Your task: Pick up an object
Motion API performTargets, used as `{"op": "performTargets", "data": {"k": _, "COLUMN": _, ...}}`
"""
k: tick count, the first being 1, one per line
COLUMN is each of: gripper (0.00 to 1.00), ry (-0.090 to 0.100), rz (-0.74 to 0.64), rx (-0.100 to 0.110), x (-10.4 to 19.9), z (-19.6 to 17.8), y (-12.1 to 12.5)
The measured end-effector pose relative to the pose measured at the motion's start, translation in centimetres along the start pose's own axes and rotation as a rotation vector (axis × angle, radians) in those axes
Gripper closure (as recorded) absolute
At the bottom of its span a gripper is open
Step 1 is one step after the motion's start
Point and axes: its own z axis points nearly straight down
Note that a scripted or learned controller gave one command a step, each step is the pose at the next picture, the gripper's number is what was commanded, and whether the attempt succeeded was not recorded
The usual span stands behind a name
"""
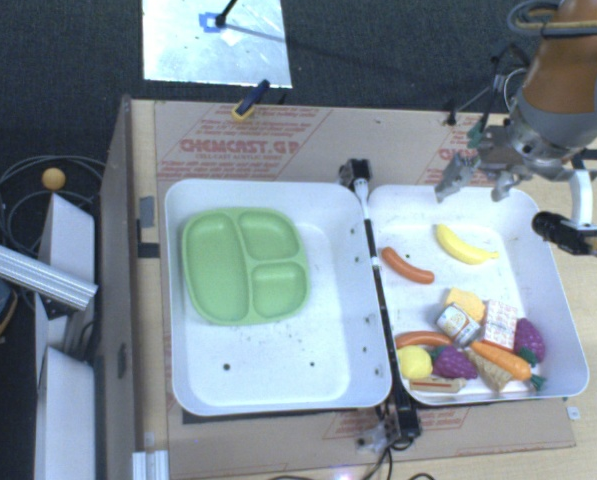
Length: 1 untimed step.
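Grey two-finger gripper [476, 179] seen poised above far edge of right white shallow bin [558, 298], fingers spread apart, nothing held. Yellow plastic banana [465, 245] lies just below, nearest target. Approach step judged underway; descent over banana, then closing, called for next.

Toy foods [473, 343] heaped in right bin's [563, 288] near corner, banana [465, 245] and sausage [407, 266] lying apart
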Motion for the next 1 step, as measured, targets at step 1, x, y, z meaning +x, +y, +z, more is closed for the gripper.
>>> {"op": "performTargets", "data": {"k": 1, "gripper": 0.00, "ry": -0.001, "rz": 0.002, "rx": 0.001, "x": -5.39, "z": 5.29, "y": -1.95}}
